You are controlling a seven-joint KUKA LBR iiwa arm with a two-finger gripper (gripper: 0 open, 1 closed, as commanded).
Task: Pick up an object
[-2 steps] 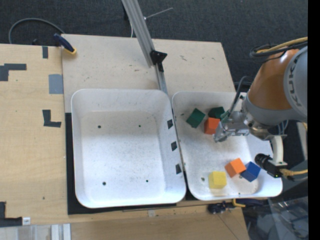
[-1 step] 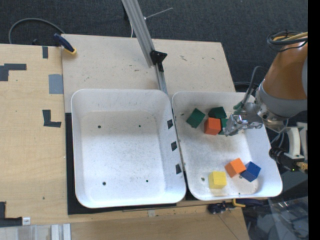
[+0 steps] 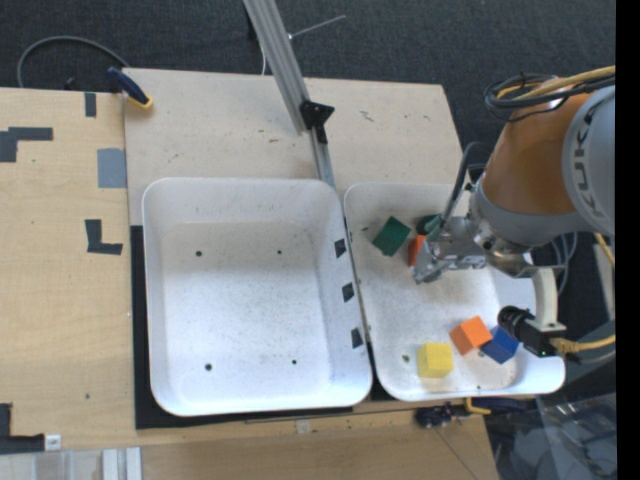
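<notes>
Metal gripper [image 3: 436, 264], grip state unclear, over the smooth white right bin [image 3: 400, 373] beside a green cube [image 3: 391, 236].

Both bins: left bin [image 3: 240, 288] and right bin [image 3: 400, 318] white plastic, smooth, slight sheen, fine dark speckle on floors. Bench top [image 3: 60, 218] pale wood grain, matt. Pole [image 3: 280, 48] bare metal, brushed grey. Blocks matt: green [image 3: 391, 236], yellow [image 3: 435, 359], orange [image 3: 468, 335], blue [image 3: 501, 346]. Arm shell [image 3: 540, 158] glossy orange.
</notes>
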